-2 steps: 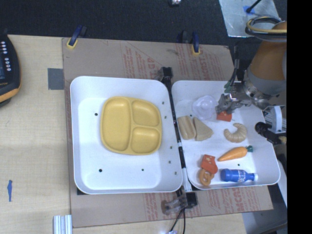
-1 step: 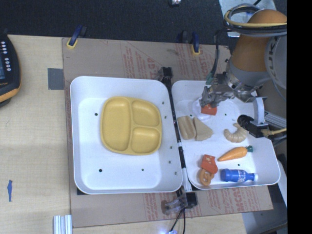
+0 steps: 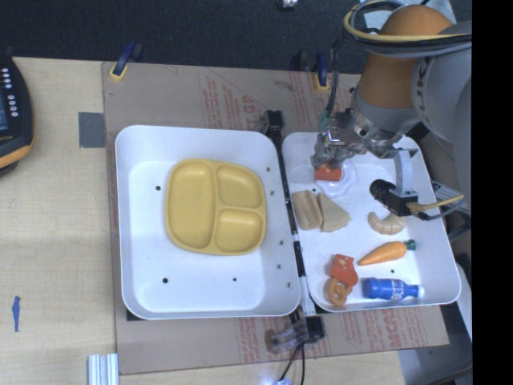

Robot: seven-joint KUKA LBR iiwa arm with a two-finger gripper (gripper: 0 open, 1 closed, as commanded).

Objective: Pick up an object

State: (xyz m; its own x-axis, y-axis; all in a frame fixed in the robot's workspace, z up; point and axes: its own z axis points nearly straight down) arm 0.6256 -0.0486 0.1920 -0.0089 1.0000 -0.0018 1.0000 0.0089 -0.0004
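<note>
- the pincer (image 3: 329,159) is down at the far end of the right bin (image 3: 434,239), right on top of a small red-orange toy piece (image 3: 327,173). that looks like the thing it's going for
- honestly can't tell from this angle if the pincer is wide or narrow, since the wrist blocks the view
- the red-orange piece looks like it's sitting on the bin floor, touching or just under the pincer. i wouldn't call it grabbed
- so my read is the approach is pretty much done, but the grip and the lift are both left to do. nothing's up in the air
- the rest of the right bin looks untouched: tan bread-like slices (image 3: 319,212) just beside the target, a croissant (image 3: 386,224), a carrot (image 3: 383,253), a blue bottle (image 3: 390,289), a pretzel (image 3: 337,292) and another red piece (image 3: 344,268) near the front
- the left bin (image 3: 144,255) just has a yellow divided plate (image 3: 216,207) in it, well apart from the action
- both bins sit side by side on the bench (image 3: 56,239)
</note>
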